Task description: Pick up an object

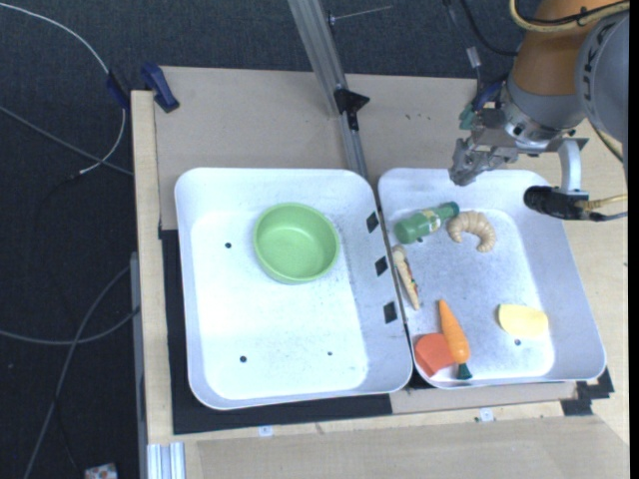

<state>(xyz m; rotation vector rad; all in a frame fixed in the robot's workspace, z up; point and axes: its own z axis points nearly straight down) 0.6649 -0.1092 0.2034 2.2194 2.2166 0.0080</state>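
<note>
My gripper (pixel 466 171) hangs above the far rim of the right bin (pixel 559 267), a little up and right of a green bottle (pixel 423 223). Beside the bottle lies a tan croissant-shaped piece (pixel 472 230). A thin tan stick (pixel 404 277) rests along the bin's left wall. An orange carrot (pixel 453 335) leans on a red-orange block (pixel 432 353) at the near left corner. A yellow piece (pixel 523 319) sits near the right front. Nothing shows between the gripper's tips.
The left bin (pixel 220 367) holds a green bowl (pixel 296 241). A slanted metal rail (pixel 321 48) runs down to the gap between the bins. A black cable end (pixel 547 200) hangs beside the wrist, over the right bin's far corner.
</note>
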